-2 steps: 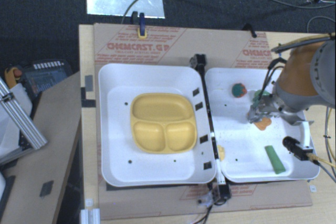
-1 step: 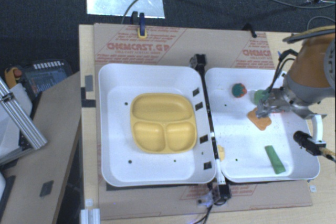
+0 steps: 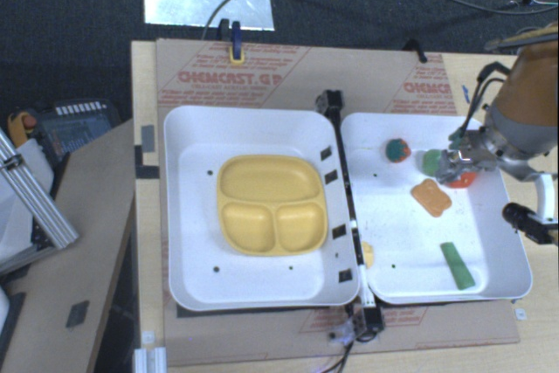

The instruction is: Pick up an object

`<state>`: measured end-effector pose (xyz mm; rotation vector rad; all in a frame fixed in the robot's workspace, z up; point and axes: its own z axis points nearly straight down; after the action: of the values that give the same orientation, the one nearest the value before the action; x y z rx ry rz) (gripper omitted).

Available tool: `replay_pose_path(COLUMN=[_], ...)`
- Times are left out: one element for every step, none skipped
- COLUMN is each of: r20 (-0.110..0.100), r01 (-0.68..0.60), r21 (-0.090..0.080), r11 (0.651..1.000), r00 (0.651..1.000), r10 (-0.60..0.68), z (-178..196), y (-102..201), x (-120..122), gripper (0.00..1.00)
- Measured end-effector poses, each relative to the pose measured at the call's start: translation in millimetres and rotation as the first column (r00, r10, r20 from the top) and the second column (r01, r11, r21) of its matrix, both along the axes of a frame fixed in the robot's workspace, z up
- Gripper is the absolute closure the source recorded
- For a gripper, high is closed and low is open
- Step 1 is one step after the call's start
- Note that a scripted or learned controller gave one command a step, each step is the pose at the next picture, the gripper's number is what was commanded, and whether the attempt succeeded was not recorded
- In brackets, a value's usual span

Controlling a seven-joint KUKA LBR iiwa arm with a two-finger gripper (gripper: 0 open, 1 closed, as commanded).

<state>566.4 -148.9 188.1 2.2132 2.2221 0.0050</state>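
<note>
From above, the gripper (image 3: 456,163) sits low in the right bin (image 3: 393,275) over a red piece (image 3: 464,180) beside a green ball (image 3: 431,160); its grip I cannot tell. The piece looks small, light, probably slippery; pinch across its middle.

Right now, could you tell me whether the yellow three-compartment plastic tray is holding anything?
Empty: the yellow three-compartment plastic tray shows bare yellow in all compartments.

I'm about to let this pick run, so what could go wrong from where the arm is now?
1. The gripper hangs over a tight cluster: a pale green round piece, a red piece and an orange bread-shaped block. It may catch two, or nudge one aside.
2. That cluster lies near the right white bin's far wall, so a pushed piece could get pinned there.
</note>
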Motion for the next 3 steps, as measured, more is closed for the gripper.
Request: replay_pose_path(r20=[0.002,-0.004,-0.003], r01=[-0.002,-0.005,-0.005], r21=[0.0,0.003,0.003], r11=[1.0,1.0,1.0], r00=[1.0,1.0,1.0], r10=[0.002,0.005,0.005], z=[59.4,46.4,54.4], y=[1.0,53.6,105.7], x=[10.9,21.4,29.7], gripper=[1.0,1.0,1.0])
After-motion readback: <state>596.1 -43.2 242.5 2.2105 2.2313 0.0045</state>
